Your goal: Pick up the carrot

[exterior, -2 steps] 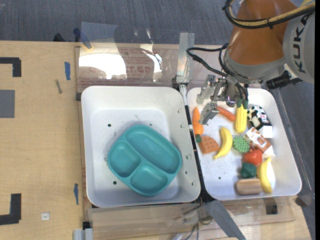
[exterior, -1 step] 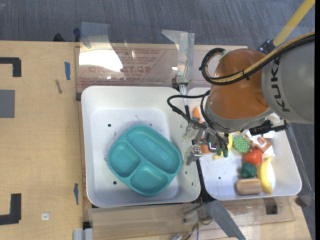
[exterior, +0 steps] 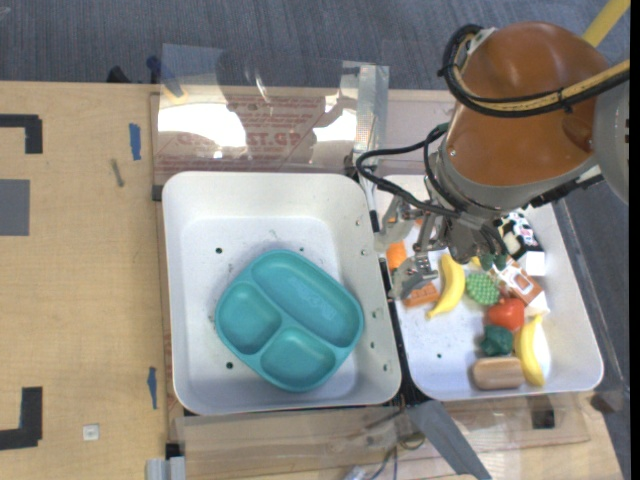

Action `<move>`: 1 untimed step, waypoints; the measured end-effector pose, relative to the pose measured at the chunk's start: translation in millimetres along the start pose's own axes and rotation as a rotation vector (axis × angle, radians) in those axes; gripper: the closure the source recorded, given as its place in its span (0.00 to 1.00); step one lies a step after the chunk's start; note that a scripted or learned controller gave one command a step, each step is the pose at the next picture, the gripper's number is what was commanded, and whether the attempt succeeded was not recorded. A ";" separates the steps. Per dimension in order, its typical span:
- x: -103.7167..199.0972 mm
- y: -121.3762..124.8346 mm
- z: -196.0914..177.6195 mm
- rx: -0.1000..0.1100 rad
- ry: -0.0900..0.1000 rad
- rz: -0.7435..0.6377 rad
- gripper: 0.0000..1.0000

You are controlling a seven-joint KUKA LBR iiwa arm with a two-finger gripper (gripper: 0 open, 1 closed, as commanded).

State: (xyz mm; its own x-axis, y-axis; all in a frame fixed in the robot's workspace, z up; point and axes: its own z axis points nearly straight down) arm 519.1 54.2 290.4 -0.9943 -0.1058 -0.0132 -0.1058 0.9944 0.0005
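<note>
Orange plastic carrot (exterior: 422,293) just below jaws: light, rigid, slick; best gripped mid-body. Jaw state indeterminable.

Arm (exterior: 525,98) covers back of right bin (exterior: 575,368), runs off top and right edge. Gripper (exterior: 425,263) blurry; fingers too small to tell. Carrot (exterior: 421,294) partly hidden under it. Toys (exterior: 520,238) under arm half hidden, can't tell what.

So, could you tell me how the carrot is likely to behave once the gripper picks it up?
The carrot looks like moulded plastic toy food, so probably stiff and light. Its smooth, tapered shape may slip between the fingers. Lying against the banana, it could nudge that when lifted.
</note>
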 end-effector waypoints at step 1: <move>27.2 78.8 78.2 -0.003 0.013 -0.229 1.00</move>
